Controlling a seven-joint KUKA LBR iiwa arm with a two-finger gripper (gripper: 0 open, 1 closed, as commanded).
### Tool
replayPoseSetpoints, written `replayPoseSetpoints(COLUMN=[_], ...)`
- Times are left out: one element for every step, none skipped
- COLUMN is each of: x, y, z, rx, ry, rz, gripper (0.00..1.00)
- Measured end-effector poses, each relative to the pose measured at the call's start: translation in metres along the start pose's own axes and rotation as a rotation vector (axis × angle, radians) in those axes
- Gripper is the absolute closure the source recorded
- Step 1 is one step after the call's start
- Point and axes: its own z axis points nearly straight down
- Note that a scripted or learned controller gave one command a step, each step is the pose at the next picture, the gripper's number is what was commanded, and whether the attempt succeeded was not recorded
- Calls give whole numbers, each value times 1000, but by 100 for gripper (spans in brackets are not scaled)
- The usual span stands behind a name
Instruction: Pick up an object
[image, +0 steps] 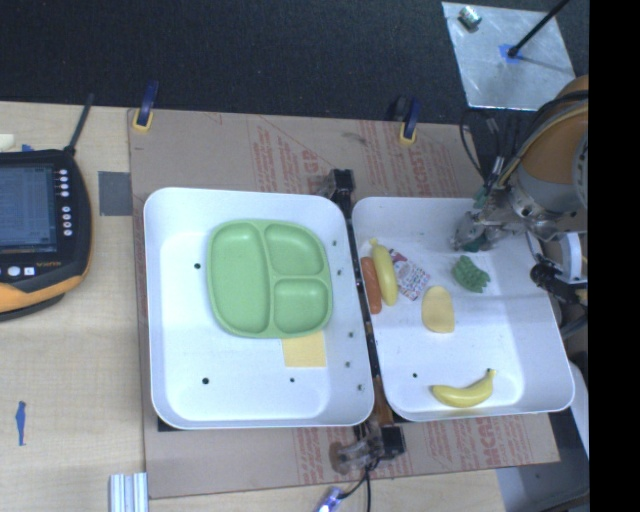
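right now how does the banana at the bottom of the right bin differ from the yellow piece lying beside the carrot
The banana is curved with a dark tip; the yellow piece is straighter and shorter. The banana lies crosswise near the right bin's front rim, apart from other things; the yellow piece lies lengthwise near the bin's left wall, against the carrot. Both are yellow and lie flat in the same bin.

My arm (560, 150) runs off the right edge, so most of it is cut off. My jaws (472, 236) are too small and blurred to tell how they stand. The green divided plate (268, 277) overlaps the yellow square (305, 351), hiding its upper edge. The handheld controller (35, 225) is cropped at the left.
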Motion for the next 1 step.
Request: replayPoseSetpoints(x=[10], y=[-54], z=[-60], rx=[3], ry=[1], rz=[3], gripper=[100])
